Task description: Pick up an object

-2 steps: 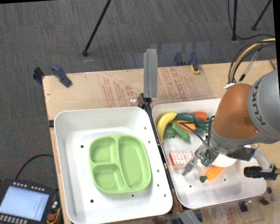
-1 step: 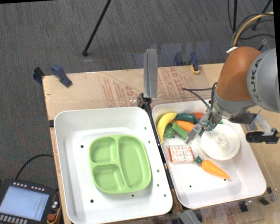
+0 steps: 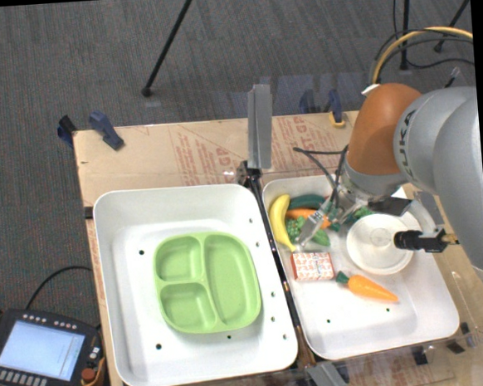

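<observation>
The right bin (image 3: 402,333) holds a yellow banana (image 3: 278,218) at its left wall, a dark green vegetable (image 3: 306,200) and small green pieces (image 3: 295,228) beside it. A red-and-white box (image 3: 313,266) lies below them, an orange carrot (image 3: 370,288) to its right, and a white bowl (image 3: 379,243) further right. My gripper (image 3: 319,226) hangs low over the green pieces, just right of the banana and above the box. What lies directly beneath it is hidden.
A green divided plate (image 3: 207,281) lies in the middle of the left bin (image 3: 115,231). The arm's orange band (image 3: 384,127) and grey body cover the right bin's far right corner. A grey post (image 3: 260,132) stands behind the bins, and a pendant (image 3: 41,349) sits at lower left.
</observation>
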`<state>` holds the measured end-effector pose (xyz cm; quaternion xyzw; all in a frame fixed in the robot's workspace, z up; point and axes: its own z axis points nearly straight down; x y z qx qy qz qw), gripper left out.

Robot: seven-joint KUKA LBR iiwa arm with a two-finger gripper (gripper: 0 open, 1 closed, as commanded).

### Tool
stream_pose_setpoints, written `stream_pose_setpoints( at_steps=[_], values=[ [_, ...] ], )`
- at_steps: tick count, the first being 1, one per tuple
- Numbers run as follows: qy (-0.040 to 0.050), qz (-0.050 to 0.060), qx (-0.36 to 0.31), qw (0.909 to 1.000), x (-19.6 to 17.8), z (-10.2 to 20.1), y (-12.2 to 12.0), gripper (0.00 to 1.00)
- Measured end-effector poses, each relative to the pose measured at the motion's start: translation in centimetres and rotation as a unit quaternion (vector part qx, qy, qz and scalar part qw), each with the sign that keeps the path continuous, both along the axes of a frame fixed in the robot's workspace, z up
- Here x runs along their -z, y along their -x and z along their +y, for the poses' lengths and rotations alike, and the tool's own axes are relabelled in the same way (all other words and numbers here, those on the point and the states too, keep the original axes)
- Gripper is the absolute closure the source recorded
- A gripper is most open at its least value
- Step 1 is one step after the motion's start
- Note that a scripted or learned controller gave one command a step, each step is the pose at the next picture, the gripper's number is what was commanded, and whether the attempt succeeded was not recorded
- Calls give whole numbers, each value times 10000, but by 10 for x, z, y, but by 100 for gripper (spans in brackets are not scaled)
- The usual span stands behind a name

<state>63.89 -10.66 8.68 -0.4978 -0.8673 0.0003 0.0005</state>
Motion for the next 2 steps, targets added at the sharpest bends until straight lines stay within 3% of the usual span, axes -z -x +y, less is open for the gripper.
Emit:
stream_pose_setpoints(
  at_steps=[1, 2],
  values=[
    [7, -5, 68, 10000, -1, 17, -3, 0],
    [49, 25, 37, 10000, -15, 14, -3, 100]
  ],
)
